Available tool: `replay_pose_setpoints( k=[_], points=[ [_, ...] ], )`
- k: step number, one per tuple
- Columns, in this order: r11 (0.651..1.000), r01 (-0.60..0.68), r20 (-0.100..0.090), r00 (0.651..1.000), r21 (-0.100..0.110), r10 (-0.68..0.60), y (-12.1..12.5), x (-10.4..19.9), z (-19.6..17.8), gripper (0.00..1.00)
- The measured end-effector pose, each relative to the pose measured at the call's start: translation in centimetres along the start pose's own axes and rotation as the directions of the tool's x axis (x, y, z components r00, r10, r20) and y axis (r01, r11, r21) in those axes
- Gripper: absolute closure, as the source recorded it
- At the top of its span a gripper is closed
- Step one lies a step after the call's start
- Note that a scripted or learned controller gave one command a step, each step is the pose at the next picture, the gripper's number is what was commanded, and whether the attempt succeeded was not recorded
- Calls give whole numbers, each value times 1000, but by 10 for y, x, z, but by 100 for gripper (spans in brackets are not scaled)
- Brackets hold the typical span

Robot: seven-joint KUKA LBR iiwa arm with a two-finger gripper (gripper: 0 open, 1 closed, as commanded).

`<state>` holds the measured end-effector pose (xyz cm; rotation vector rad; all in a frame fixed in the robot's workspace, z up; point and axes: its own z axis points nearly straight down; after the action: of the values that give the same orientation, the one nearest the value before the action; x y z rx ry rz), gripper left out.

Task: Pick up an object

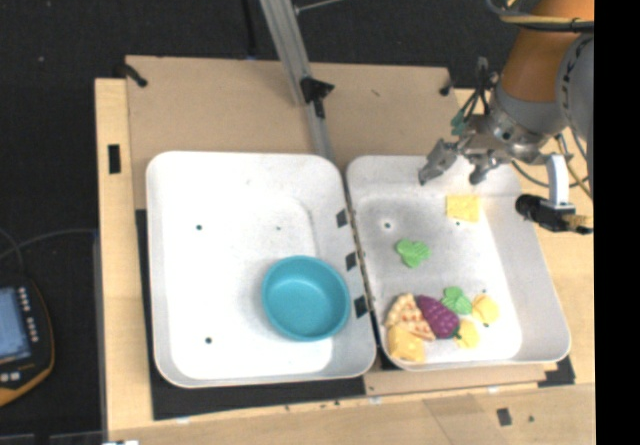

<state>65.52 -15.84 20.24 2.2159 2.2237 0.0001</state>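
As I look down from beside the bench, these are the things I count and where they sit from the gripper.

Bins: two, white and shallow, side by side; the left bin lies well off to the gripper's left, the right bin sits under and in front of it.

Bowl: one, blue, in the near right corner of the left bin, far from the gripper and apart from everything else.

Yellow flat piece: one, lying just below the fingertips, the closest thing to the gripper, not touched by it.

Green lump: one, a little further toward me than the yellow piece, alone in the middle of the right bin.

Toy pile: one cluster in the near corner of the right bin, well apart from the gripper; I make out one purple grape bunch, one small green piece, a yellow piece and a pale yellow-and-red piece, all touching or crowding one another.

Arm: one, grey with an orange band, reaching in from the right and leaning down over the far edge of the right bin.

Gripper: one, two fingers spread apart and pointing down, nothing between them, hanging above the bin's far end.
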Motion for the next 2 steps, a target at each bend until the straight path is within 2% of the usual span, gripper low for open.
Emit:
replay_pose_setpoints(
  k=[1, 2],
  points=[
    [1000, 0, 1, 1000, 0, 0, 0, 0, 0, 0],
    [1000, -4, 1, 1000, 2, 4, -6, -5, 42, 0]
  ],
)
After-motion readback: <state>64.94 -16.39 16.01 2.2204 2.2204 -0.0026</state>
